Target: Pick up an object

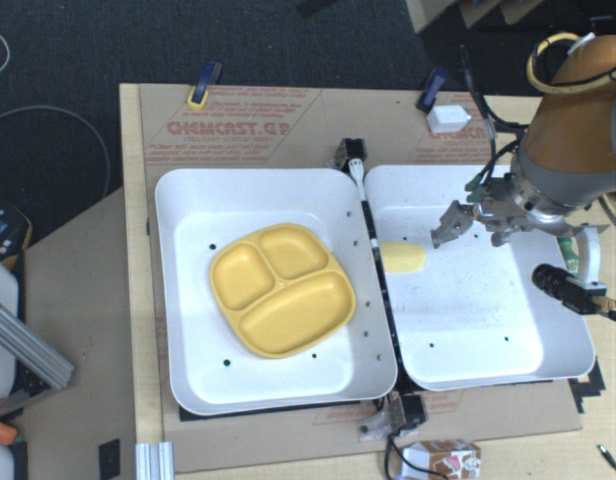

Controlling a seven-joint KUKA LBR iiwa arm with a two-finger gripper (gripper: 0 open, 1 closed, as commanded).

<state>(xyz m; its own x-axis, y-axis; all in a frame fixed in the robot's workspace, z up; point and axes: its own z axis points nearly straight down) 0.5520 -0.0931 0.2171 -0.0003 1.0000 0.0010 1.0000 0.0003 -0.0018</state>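
Block (402, 258) — small, pale yellow, rounded

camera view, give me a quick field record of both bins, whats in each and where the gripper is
left bin: yellow divided plate, lying flat near the middle
right bin: small yellow block, by the left wall
gripper: above the right bin, right of the block, nothing seen between its fingers
arm: enters from the right
bench: brown board under both bins

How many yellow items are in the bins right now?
2. A yellow divided plate lies in the left bin; a small pale yellow block sits in the right bin by its left wall. The arm may hide more.
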